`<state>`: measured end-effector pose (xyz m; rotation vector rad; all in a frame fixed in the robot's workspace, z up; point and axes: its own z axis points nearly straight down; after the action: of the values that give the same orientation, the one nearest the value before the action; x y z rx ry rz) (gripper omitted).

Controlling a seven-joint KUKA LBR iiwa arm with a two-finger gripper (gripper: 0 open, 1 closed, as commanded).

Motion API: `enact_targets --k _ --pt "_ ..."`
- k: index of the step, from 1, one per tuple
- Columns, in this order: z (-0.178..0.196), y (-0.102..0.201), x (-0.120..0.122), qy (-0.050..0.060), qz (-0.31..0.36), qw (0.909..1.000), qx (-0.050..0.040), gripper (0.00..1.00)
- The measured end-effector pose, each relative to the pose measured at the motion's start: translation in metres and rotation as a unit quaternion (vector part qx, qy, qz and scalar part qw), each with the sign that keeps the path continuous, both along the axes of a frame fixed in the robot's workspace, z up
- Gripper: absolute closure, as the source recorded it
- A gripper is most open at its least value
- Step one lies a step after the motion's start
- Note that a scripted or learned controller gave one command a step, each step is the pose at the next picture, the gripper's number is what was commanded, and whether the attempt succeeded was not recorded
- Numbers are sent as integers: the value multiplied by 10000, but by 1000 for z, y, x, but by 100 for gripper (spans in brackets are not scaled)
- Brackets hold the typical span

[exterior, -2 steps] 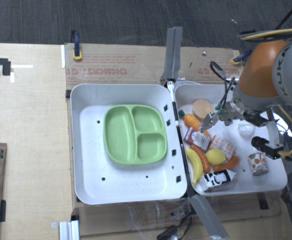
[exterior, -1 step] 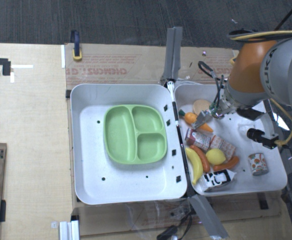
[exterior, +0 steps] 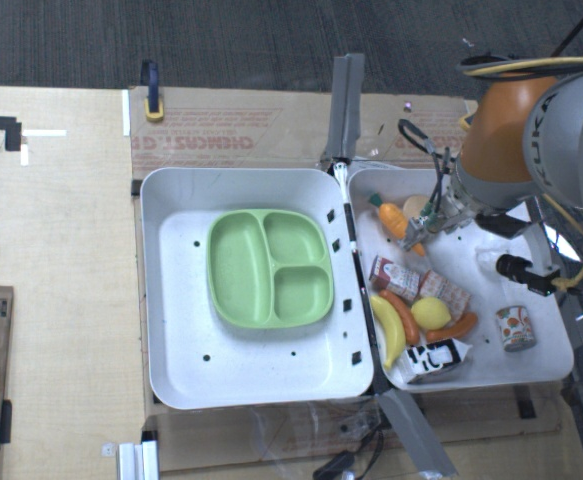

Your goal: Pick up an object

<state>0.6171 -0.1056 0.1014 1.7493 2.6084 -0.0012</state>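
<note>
Faintly, "KUKA" on arm point(exterior: 561, 128)

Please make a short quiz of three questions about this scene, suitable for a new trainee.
1. True or false: the green divided plate lies in the left bin.
2. Which lies closest to the gripper? A. banana B. carrot C. small can
3. Fill in: the lemon lies in the ___ bin.

Key: 1. true. 2. B. 3. right; the right bin holds all the food items.
</note>
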Motion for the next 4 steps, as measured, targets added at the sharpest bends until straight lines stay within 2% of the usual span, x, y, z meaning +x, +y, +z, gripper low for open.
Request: enact_targets --k 1,2,3,4 --pt "0 0 0 -6 0 10000 -1 0" --pt "10 -1 1 -13 -12 10000 -3 100" --pt "10 -1 1 -12 -14 10000 -4 0" --pt "-9 -6 -4 3 -482 9988 4 0"
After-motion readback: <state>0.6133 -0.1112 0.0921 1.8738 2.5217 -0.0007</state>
